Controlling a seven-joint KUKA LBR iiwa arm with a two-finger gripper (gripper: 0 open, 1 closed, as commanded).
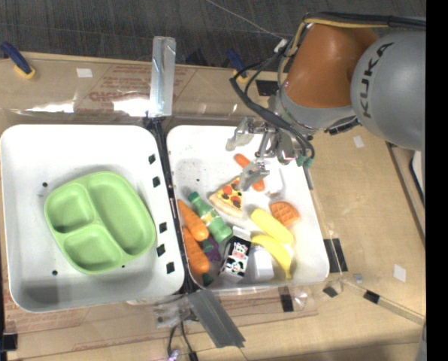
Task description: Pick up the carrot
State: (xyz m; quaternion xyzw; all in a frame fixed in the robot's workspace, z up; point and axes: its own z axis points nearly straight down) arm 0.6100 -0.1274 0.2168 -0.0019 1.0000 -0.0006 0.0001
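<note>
Looking down, we find the carrot (195, 234) lying lengthwise along the right bin's (180, 143) left wall, touching a green piece (211, 220) on its other side. We note the gripper (255, 162) hanging over the bin's upper middle, above a small orange item (248, 162); we cannot tell how it is set. Crowding the lower half are a pizza slice (229, 196), banana (273, 237), black-and-white carton (238, 257) and a ridged orange piece (284, 212). Bare floor shows along the bin's top edge. The left bin (28, 156) holds a green divided plate (99, 220), with open margin around it.
</note>
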